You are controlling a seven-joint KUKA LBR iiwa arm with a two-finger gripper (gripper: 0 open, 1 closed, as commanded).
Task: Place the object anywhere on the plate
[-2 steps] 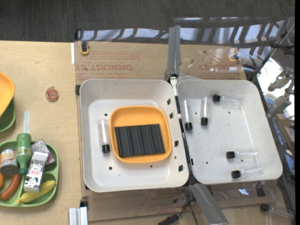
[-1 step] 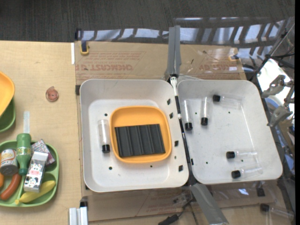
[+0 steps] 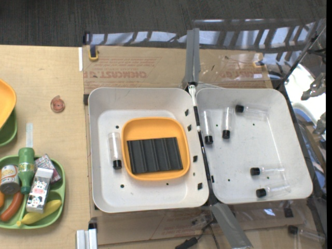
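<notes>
**On the plate, a black block; tubes lie loose in both bins**

Inside the left bin [image 3: 104,191] sits an orange plate [image 3: 155,124], and a black ridged block [image 3: 155,155] lies flat on its middle. Just beside the plate's left edge, a clear tube with a black cap [image 3: 114,149] rests on the bin floor, off the plate. Five more capped tubes lie in the right bin [image 3: 290,139]: three near its back [image 3: 226,122] and two near its front right corner [image 3: 267,171].
</notes>
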